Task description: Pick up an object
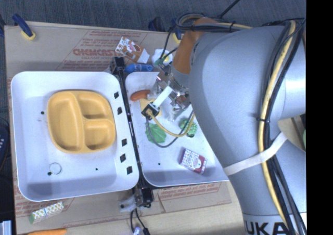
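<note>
My gripper (176, 95) hangs low over the back half of the right bin (171, 177), mostly hidden under the grey arm. Just left of it an orange-red sausage (139, 95) lies by the bin's left wall. A green leafy piece (155, 133) rests in front of the gripper, and a second green piece (188, 127) sits to its right, at the arm's edge. Nearer the front lies a small red carton (193, 160). A blue object (138, 67) sits at the bin's back rim.
The left bin (26, 177) holds a yellow divided tray (81, 120). On the cardboard behind the bins lies a small printed carton (128, 48). A blue clamp (23, 26) sits at the back left and a patterned packet (47, 211) at the front left.
</note>
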You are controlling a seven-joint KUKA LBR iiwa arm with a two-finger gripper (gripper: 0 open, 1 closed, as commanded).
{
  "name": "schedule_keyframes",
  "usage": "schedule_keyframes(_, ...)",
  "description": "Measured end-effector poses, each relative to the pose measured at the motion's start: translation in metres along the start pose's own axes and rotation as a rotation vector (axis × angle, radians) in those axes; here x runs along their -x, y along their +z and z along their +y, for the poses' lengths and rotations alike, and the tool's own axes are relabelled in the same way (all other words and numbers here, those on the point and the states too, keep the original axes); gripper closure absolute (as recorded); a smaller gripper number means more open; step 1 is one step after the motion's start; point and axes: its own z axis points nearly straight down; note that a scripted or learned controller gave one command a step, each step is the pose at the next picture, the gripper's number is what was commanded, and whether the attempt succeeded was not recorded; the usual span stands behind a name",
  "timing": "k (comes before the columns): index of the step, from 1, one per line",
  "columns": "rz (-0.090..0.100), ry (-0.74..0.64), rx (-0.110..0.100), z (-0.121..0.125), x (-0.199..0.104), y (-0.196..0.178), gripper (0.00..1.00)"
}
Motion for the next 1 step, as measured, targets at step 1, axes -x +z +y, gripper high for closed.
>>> schedule_keyframes(1,-0.001,-0.203,0.0,-0.057,0.0844,-0.0232,0.0)
